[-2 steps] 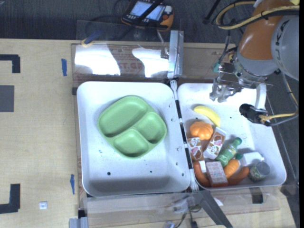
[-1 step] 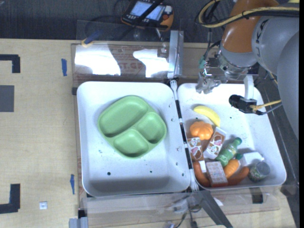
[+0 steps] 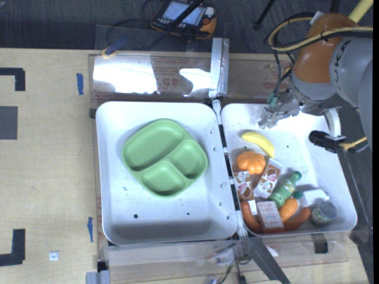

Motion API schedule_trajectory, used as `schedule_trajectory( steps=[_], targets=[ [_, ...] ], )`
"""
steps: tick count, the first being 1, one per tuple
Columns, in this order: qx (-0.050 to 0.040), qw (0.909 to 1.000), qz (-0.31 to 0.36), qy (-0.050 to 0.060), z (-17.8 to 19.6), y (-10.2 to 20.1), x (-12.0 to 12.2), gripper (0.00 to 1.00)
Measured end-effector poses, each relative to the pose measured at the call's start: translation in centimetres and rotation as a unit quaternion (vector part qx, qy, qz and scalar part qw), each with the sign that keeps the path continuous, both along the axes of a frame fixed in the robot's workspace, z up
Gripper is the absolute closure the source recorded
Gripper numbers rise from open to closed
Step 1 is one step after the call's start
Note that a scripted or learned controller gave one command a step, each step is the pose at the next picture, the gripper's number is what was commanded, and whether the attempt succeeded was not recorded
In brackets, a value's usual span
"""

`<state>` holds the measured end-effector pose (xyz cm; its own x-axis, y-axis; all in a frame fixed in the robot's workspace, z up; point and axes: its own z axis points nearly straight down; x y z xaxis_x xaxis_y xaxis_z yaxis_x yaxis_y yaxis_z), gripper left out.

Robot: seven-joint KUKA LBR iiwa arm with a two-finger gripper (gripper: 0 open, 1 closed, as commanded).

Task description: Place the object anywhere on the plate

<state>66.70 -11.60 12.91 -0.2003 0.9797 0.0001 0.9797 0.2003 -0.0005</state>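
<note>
A green divided plate lies in the left bin, with nothing on it. The right bin holds a yellow banana, an orange pumpkin-like fruit, small snack cartons, a green bottle, a carrot, a sausage and a dark can. My gripper hangs over the far edge of the right bin, above and behind the banana, with nothing seen between its fingers.
A metal divider stands upright behind the seam between the bins. A handheld pendant lies beyond the bench. A black cable connector juts over the right bin's right side. Blue tape marks the wooden bench at left.
</note>
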Motion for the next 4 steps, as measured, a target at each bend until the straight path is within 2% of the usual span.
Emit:
schedule_trajectory(
  steps=[1, 2, 3, 4],
  targets=[
    [-0.0003, 1.0000, 0.000, -0.003, 1.1, 0.0, 0.1, 1.00],
    [-0.0009, 0.9946, 0.103, -0.003, 9.8, 1.8, 0.1, 1.00],
    [-0.0008, 0.9788, 0.205, -0.003, -3.5, -4.1, 0.1, 1.00],
    [-0.0008, 0.9817, 0.190, -0.003, 5.7, 3.3, 0.1, 1.00]
  ],
)
